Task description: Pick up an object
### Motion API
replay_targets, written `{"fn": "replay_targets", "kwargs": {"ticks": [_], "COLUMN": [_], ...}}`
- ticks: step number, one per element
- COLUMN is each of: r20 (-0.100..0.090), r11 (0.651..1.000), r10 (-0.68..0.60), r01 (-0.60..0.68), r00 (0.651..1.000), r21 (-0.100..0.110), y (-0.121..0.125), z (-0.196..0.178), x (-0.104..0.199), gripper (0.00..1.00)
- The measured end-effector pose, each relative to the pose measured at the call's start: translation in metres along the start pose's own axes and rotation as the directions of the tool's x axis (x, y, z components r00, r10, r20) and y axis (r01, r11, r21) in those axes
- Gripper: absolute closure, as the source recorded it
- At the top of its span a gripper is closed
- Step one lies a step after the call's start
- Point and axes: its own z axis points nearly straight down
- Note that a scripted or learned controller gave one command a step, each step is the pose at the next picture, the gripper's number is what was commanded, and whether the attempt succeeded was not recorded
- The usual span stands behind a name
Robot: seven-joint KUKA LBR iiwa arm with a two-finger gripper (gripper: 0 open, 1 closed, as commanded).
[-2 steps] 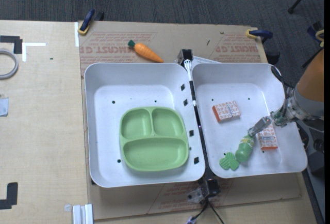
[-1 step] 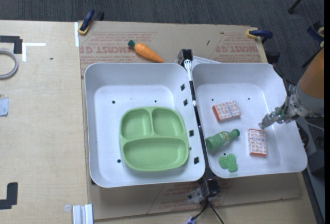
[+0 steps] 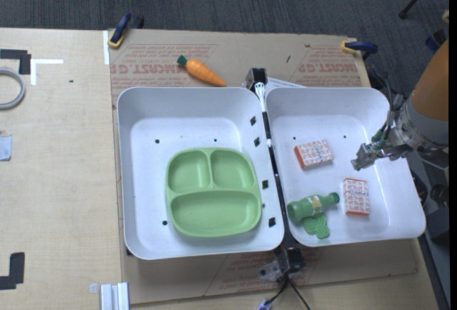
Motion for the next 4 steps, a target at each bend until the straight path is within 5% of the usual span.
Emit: {"fn": "replay_targets", "kwargs": {"ticks": [1,2,3,4], "r20": [0.000,0.004,0.001,-0.001], "r11": [1.000,0.996,0.996,0.995], "r10": [0.000,-0.084,-0.084,0.101], "r01": [0.000,0.084,0.084,-0.101], "r00": [1.000,0.996,0.996,0.995], "r21": [0.000,-0.005,-0.007,0.000], "y": [0.000,-0.023,-0.022,-0.016], "z": [0.000,0.114,0.104,0.018], "x": [0.000,-0.018,-0.016,0.040], "gripper": [0.00,0.00,1.00,1.00]}}
